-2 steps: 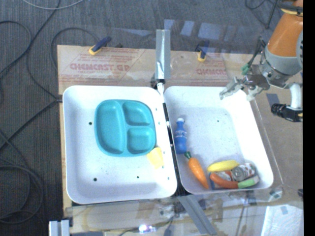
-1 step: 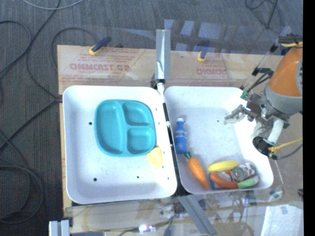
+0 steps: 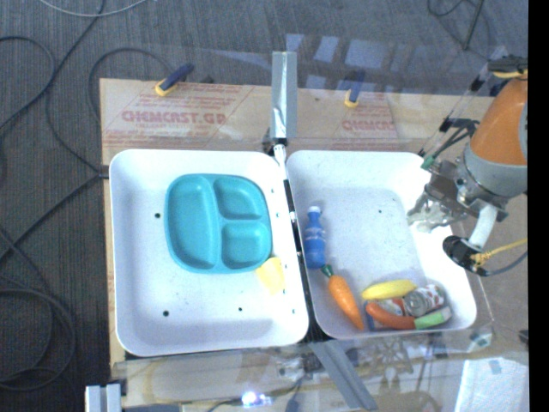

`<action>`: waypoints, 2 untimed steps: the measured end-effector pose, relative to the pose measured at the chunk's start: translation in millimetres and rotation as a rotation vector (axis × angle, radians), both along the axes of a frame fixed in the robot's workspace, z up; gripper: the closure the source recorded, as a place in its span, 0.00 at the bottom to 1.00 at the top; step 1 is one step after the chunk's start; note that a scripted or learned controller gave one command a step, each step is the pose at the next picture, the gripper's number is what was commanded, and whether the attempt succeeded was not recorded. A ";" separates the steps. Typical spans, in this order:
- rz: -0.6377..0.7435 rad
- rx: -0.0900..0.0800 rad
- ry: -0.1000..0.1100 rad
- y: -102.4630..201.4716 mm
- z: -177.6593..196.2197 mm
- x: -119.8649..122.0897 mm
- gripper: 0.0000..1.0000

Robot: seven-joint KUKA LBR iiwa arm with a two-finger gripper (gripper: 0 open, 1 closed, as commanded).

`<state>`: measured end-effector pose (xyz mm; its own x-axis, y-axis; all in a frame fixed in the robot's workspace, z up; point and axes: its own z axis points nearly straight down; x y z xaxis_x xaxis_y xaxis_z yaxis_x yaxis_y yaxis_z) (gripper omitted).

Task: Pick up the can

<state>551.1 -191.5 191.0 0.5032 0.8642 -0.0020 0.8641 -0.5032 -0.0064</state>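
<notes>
Camera view: fixed overhead, slanted, covering both shallow white bins.
Arm: grey with an orange band, over the right rim of the right white bin [image 3: 390,187].
Gripper [image 3: 433,213]: at the upper right rim; whether it is spread or closed cannot be told.
Can: small silver and red metal can [image 3: 426,300], lying in the right bin's lower right corner.
Neighbours: yellow banana [image 3: 388,289], orange carrot [image 3: 344,296], blue bottle [image 3: 315,237].
Left bin: teal divided tray [image 3: 219,221].
Progress: can not yet grasped; approach, grasp and lift all remain.
</notes>
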 end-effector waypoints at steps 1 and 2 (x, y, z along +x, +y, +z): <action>0.176 -0.001 -0.002 -21.4 -29.5 -9.4 1.00; 0.075 -0.005 -0.003 -24.3 -23.2 104.6 1.00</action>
<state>655.7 -215.7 167.9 0.4372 0.8994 -0.0050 0.8994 -0.4372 -0.0015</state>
